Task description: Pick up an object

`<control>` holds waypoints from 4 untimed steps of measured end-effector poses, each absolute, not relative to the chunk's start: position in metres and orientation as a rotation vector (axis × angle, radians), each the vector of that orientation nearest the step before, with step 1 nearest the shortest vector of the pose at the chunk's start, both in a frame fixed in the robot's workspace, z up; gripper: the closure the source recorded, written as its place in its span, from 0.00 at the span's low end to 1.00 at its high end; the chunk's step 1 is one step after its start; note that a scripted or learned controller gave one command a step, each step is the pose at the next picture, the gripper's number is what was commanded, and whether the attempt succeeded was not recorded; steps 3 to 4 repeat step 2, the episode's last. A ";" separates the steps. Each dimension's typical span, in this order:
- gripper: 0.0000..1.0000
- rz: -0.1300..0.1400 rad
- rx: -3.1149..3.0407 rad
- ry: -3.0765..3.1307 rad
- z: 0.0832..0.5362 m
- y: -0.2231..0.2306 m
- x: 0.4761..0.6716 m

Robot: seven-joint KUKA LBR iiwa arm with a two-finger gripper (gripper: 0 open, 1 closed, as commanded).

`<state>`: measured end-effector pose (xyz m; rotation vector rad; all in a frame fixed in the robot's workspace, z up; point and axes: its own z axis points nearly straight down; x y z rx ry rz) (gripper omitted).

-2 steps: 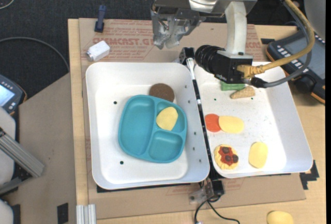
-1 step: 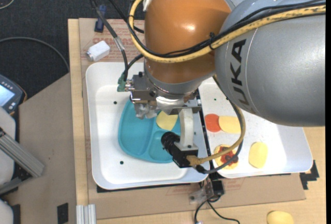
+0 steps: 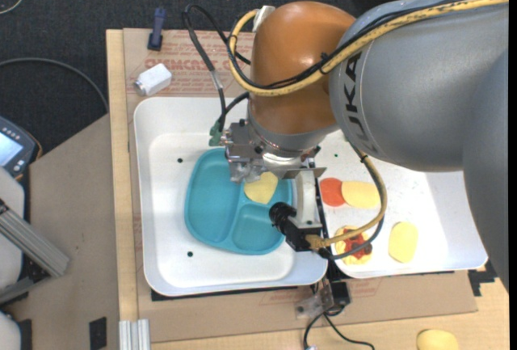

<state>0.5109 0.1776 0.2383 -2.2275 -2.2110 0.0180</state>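
A teal divided plate [image 3: 214, 203] lies in the left white bin [image 3: 161, 179]. On its upper right part rests a small pale yellow piece [image 3: 260, 190]. My gripper [image 3: 273, 183] hangs low over that spot, under the orange wrist band. It is open, and the yellow piece lies between its fingers, close to the left finger [image 3: 241, 169] and apart from the right one. The wrist hides the plate's top right corner.
The right bin [image 3: 452, 203] holds an orange disc [image 3: 331, 192], a yellow disc [image 3: 361, 195], a yellow lump [image 3: 403, 242] and a red and yellow item [image 3: 354, 246]. A white block [image 3: 153, 79] and a blue clip [image 3: 156, 27] lie on the bench behind the left bin.
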 end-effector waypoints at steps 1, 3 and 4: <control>1.00 -0.033 -2.221 -2.231 0.450 0.227 0.516; 1.00 0.004 -2.222 -2.218 0.448 0.200 0.478; 1.00 0.004 -2.222 -2.218 0.448 0.200 0.478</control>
